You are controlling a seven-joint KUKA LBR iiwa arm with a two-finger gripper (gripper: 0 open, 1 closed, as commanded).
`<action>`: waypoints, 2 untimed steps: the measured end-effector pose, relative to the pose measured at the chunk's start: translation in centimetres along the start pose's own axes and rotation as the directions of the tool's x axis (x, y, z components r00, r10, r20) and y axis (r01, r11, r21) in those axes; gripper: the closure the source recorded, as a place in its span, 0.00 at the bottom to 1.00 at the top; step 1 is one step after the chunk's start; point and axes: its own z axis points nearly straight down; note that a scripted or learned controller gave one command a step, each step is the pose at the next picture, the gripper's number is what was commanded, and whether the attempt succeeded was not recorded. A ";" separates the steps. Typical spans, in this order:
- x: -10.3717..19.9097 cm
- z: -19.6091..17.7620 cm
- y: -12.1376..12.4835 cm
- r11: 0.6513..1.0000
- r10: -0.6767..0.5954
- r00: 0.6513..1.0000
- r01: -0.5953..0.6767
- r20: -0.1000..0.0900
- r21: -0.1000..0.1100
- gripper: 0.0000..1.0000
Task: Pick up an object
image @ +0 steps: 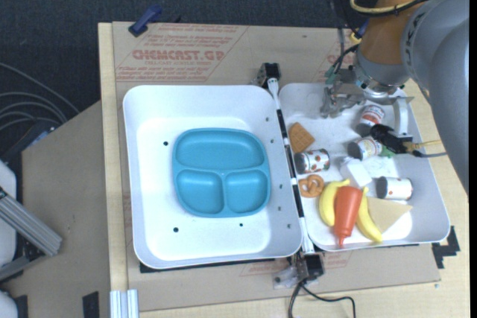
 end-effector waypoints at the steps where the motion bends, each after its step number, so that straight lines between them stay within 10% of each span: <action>1: 0.0 0.0 0.0 1.000 0.000 1.000 0.000 0.000 0.001 0.00; 2: 1.7 2.1 -0.1 1.000 -0.001 1.000 0.001 -0.002 0.005 0.00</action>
